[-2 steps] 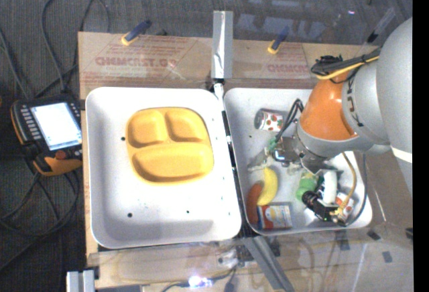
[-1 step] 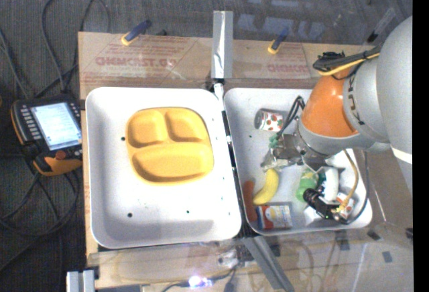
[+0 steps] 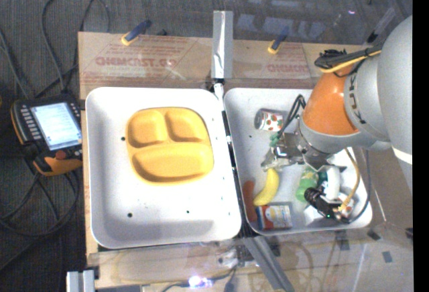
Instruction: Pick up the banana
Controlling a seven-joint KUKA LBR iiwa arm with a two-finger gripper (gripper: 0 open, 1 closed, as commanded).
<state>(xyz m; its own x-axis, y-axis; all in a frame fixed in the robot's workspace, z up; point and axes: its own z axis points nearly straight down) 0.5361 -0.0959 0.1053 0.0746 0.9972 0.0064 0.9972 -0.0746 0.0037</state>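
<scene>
The gripper (image 3: 285,150) is being held low in the right bin (image 3: 236,150), and whether it is spread or closed cannot be told. The banana (image 3: 267,188) is lying just below the gripper, apart from it, on the bin floor. The approach is best judged as a straight descent onto the banana's middle, with the carton (image 3: 274,215) and the can (image 3: 268,120) being avoided. 1 banana, 1 yellow tray (image 3: 169,144) and 2 bins are being counted.

Yellow divided tray (image 3: 170,144) in left bin (image 3: 100,217), small can (image 3: 269,120) – right bin (image 3: 236,110), teach pendant (image 3: 48,126) on floor
</scene>
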